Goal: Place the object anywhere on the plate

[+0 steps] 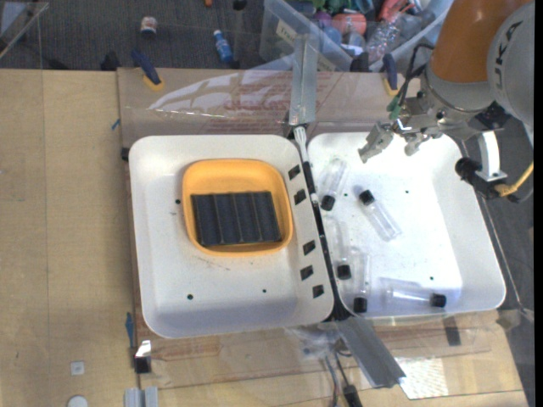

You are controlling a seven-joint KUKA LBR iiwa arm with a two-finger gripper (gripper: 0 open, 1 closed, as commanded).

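Over the right bin (475, 227), the gripper (392, 141) hovers with fingers spread apart, grasping nothing. Nearest below lies a clear vial with a black cap (377, 214), well apart from the orange plate (237, 176) in the left bin (161, 227). It looks light, smooth, rigid and prone to rolling, so pinching across mid-body seems safest.

Camera view: single fixed camera, mounted above the bench (59, 185), looking down at a slant. Covers both white bins (157, 299) whole, left of and below the gripper (394, 142); floor clutter beyond it, seemingly at middling range. The arm (475, 41) enters from the right.
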